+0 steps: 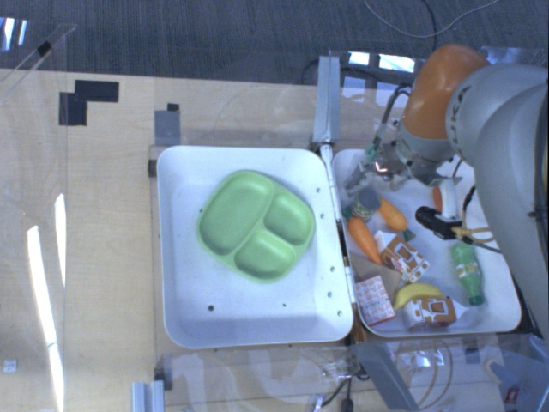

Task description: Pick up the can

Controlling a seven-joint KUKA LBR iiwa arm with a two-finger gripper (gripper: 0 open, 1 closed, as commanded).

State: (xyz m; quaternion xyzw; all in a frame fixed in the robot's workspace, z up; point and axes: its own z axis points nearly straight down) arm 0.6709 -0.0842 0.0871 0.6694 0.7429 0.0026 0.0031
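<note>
Gripper [375, 172] low in right bin [506, 316], near its back-left corner; finger state unclear. Can [364, 204] just below it, close to left wall, carrot [364, 240] crowding its front. Left bin [180, 316] holds green plate [256, 223], margins open.

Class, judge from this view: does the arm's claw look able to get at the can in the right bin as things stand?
Probably yes. The claw hangs just above the can near the right bin's upper left corner, with nothing over it. A carrot lying close beside may crowd the grasp.
</note>
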